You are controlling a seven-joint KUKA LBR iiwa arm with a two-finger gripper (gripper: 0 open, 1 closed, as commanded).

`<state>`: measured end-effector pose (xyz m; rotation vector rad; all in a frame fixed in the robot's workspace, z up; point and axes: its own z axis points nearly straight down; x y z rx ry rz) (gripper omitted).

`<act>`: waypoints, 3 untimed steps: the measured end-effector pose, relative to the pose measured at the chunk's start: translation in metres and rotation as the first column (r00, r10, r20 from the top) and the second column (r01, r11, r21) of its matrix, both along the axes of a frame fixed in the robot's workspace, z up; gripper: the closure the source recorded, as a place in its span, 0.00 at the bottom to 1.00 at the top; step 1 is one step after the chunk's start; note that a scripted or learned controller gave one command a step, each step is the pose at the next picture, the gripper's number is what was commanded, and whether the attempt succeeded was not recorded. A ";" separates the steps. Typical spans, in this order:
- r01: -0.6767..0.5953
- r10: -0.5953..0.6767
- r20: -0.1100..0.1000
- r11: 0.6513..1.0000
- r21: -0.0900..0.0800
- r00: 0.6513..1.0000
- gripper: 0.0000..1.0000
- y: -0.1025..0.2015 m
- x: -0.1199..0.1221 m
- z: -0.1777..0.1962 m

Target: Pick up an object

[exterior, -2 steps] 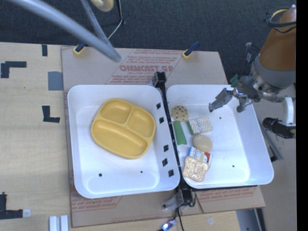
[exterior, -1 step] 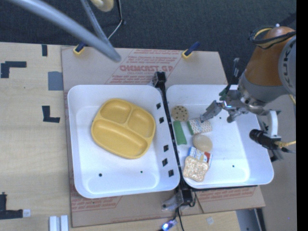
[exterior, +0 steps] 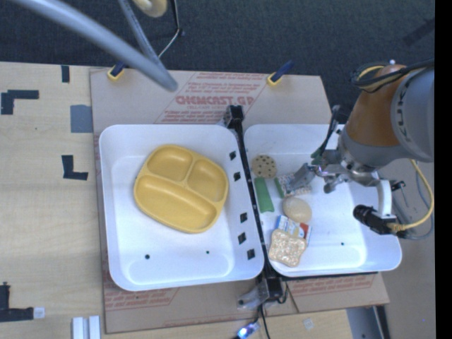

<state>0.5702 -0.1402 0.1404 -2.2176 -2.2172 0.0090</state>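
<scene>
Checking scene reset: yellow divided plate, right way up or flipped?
Right way up. The yellow divided plastic plate lies flat in the left white bin, its three compartments facing up with raised dividers between them.

Red print on the cardboard sheet

The cardboard sheet under the two bins carries red letters that seem to read "CHEMCAST GP"; a smaller red line stands above it, too small to read; the small blue packet has print that is also unreadable.

A robot lab: two white bins on printed cardboard, a taped wooden bench, loose cables.
</scene>
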 end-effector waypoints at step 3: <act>0.000 0.000 0.012 1.000 -0.001 1.000 1.00 -0.003 -0.008 0.014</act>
